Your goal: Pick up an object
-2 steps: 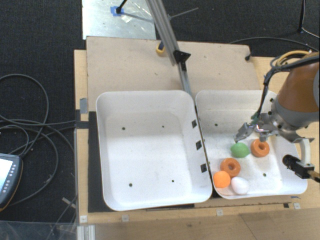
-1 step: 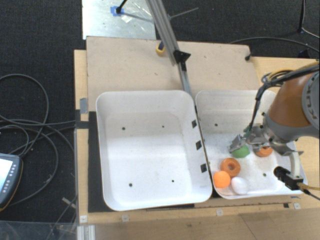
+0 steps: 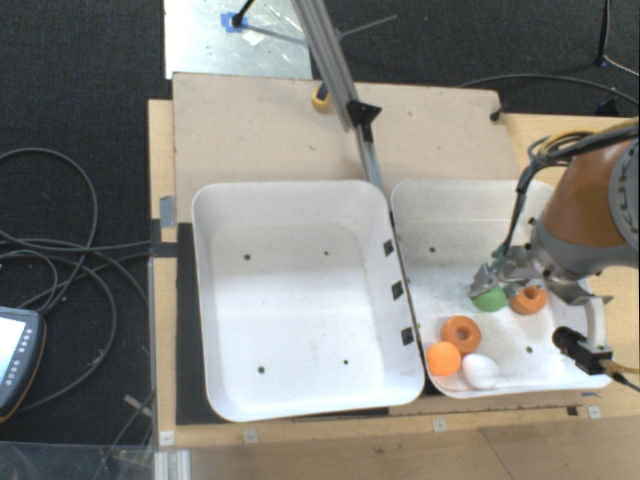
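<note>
The arm reaches in from the right over the right bin (image 3: 440, 208), its orange band above the wrist, and the pincer (image 3: 497, 280) sits low near the bin's middle-right. It is right on top of a small green object (image 3: 490, 299), which peeks out just below and slightly to the left of the pincer's tip. Whether the green piece sits between the pincer's parts or merely beside them cannot be told from this slanted view, and how far open the pincer stands cannot be told either.

The relation that matters for the coming move is that the green object lies directly under the pincer, touching or nearly so, while an orange ring (image 3: 528, 300) lies just beside it on the right, close enough to crowd a grasp. The green object looks rounded, with no clear long axis. There is one arm, so nearness is not in question.

Counted, the right bin holds five things: one green object, one orange ring beside it, one orange doughnut (image 3: 461, 332) nearer the front, one orange ball (image 3: 444, 358) touching the doughnut's lower left, and one white egg (image 3: 480, 371) just beside the ball. The left bin (image 3: 215, 298) sits alongside on the surface (image 3: 260, 128). The pick seems to be at the grasping stage, judged from how low the pincer sits.
</note>
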Controlling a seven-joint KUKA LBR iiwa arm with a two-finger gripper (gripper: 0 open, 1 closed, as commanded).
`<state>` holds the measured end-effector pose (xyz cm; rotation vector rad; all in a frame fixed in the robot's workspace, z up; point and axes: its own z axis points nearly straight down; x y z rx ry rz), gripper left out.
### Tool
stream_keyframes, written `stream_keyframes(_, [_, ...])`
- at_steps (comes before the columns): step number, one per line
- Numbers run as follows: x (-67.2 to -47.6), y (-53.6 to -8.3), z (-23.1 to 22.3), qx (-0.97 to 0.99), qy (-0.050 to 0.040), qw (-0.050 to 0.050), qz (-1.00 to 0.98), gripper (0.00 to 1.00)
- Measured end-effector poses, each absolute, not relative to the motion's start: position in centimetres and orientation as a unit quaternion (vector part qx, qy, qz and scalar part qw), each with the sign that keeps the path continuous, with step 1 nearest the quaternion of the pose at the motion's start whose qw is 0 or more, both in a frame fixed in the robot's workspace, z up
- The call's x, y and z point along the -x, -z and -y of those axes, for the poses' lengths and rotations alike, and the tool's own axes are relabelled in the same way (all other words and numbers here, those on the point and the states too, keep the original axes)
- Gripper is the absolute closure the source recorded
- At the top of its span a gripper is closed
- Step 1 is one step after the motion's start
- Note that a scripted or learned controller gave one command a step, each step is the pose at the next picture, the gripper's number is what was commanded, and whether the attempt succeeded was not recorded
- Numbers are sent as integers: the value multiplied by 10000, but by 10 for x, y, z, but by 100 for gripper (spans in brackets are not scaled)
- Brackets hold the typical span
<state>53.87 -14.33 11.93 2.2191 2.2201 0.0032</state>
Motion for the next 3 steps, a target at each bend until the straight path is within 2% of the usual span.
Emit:
stream_keyframes(1, [-548,-167,141,-7051,-18,30,-7091,100])
stream_keyframes(3, [-547,-262,137,-7050,-21,35,-7091,100])
